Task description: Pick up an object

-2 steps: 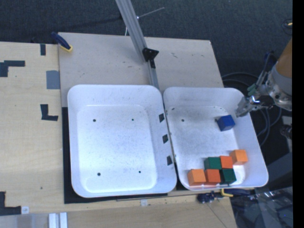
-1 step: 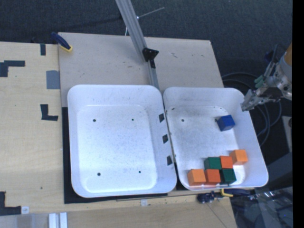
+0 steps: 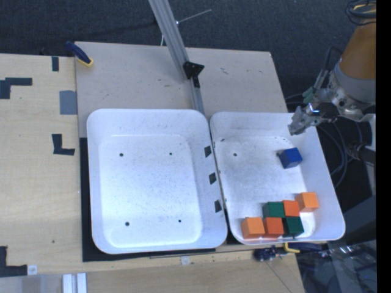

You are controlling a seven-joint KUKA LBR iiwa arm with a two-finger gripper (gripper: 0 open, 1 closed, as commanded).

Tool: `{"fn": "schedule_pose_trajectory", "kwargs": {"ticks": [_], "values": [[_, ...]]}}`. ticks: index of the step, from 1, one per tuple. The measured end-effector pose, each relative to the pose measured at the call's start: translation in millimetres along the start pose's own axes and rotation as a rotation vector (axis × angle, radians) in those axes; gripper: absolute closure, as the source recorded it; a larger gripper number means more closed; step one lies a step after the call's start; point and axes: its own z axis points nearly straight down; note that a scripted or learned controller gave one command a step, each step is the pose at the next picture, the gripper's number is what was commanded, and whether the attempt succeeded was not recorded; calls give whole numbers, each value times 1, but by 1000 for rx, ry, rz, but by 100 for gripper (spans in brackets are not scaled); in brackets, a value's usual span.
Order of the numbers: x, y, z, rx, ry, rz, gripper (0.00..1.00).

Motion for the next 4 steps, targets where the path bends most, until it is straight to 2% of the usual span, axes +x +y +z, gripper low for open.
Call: {"fn": "schedule_pose_trajectory", "kwargs": {"ticks": [1,2,3,4], "values": [[50,11,20,3,0,0,100],[97,32,24,1,0,0,100],[158,47,27,1,0,-2,100],[213,48,41,3,0,-1,100]]}}
